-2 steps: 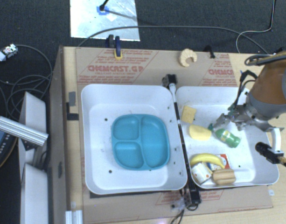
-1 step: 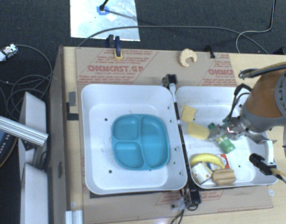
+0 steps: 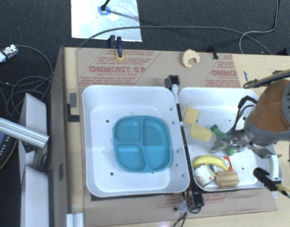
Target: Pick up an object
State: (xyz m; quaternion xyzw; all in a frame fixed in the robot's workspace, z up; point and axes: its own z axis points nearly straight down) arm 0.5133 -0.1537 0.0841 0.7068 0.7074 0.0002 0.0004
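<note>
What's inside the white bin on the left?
The left bin holds a blue plate with four sections, lying flat in the middle. Whatever is under the plate is covered, so I can't tell.

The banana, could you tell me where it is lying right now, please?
The banana lies in the right bin, near its front edge, just above the white cup and the wooden block, below the yellow pieces.

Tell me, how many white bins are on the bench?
2. The left bin holds a blue divided plate. The right bin holds the toy food, with the gripper down inside it.
</note>
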